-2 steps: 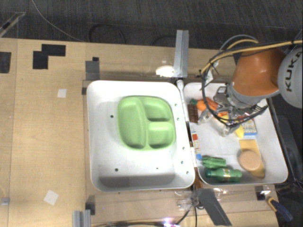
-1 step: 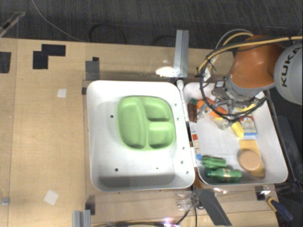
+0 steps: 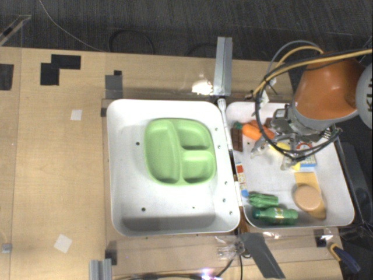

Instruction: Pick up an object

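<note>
Looks like the reach-in step: gripper (image 3: 274, 147) hangs over the right bin (image 3: 344, 214), fingers apart, nothing held. Orange object (image 3: 252, 130) sits upper left of it; next it needs lining up and lowering

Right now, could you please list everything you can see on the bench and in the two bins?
White bins: two, side by side on the bench; left bin, right bin.
Divided plate: one, light green, three compartments, middle of the left bin.
Green bottles: two, lying near the front of the right bin; one, the other in front of it.
Orange object: one, far left part of the right bin, partly behind cables.
Tan round object: one, right bin, front right, beside the bottles.
Yellow and blue item: one, right bin, just behind the tan object.
Wooden bench: one, light brown, black marks at far left.
Robot arm: one, grey with orange band, over the right bin; gripper low above the bin floor.
</note>
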